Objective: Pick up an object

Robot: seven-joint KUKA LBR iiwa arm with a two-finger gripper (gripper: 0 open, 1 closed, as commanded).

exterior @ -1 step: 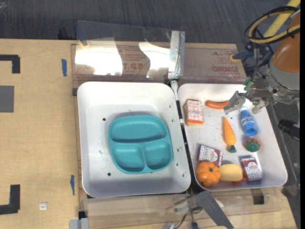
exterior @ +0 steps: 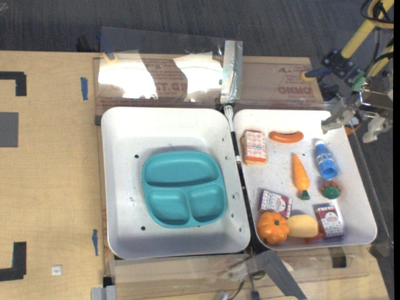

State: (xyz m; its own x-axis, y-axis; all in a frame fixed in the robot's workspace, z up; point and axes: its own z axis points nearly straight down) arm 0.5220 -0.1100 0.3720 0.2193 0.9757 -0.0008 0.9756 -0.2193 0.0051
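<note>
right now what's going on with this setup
A robot arm's gripper hangs over the far right corner of the right bin, holding nothing. That bin contains toy food: a carrot, sausage, blue bottle, pumpkin and small cartons. The left bin holds a teal divided plate.

1. This place looks like a robotics lab or test room, not a home or a kitchen.
2. The bench [exterior: 50,167] is a plain board of light wood with black tape marks [exterior: 15,83] and small blue tape pieces [exterior: 84,87] on it.
3. Two shallow white bins [exterior: 119,130] stand side by side, with a flat piece of brown cardboard [exterior: 275,80] behind them.
4. The food in the right bin is toy food, for example a plastic carrot [exterior: 300,174] and a small pumpkin [exterior: 273,226].
5. Yellow and blue cables [exterior: 369,24] hang at the upper right, over a dark grey carpet floor [exterior: 187,5].
</note>
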